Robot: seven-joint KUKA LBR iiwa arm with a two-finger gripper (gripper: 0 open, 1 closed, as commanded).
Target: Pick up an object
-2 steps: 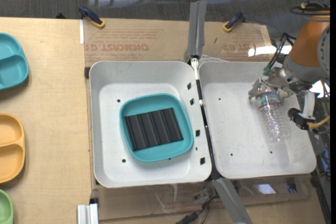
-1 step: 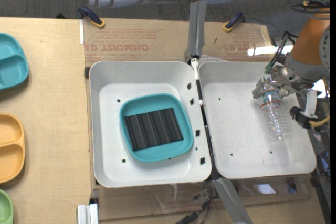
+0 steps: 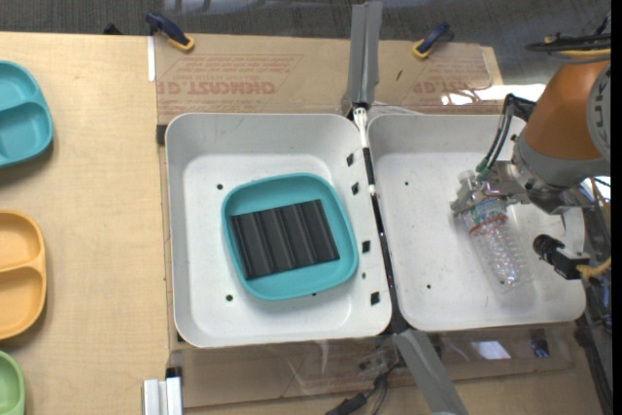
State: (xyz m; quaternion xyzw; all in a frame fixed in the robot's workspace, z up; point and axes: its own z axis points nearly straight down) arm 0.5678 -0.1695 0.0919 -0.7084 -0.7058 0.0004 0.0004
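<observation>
Two bins side by side: left bin [image 3: 194, 306] holds teal tray [image 3: 290, 236]; bottle [image 3: 494, 246] lies in right bin [image 3: 428, 296], cap end under gripper [image 3: 478, 197] (likely lined up for pickup). Jaw state: cannot tell.

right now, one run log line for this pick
arm: over right bin | gripper: at clear plastic bottle | grasp: unclear | left bin: teal tray

Bench [image 3: 87, 112]: two white bins [image 3: 194, 209], cardboard [image 3: 253, 73], three coloured trays [image 3: 19, 121].

One fixed overhead cam, slanted down on both bins [image 3: 185, 238].
</observation>
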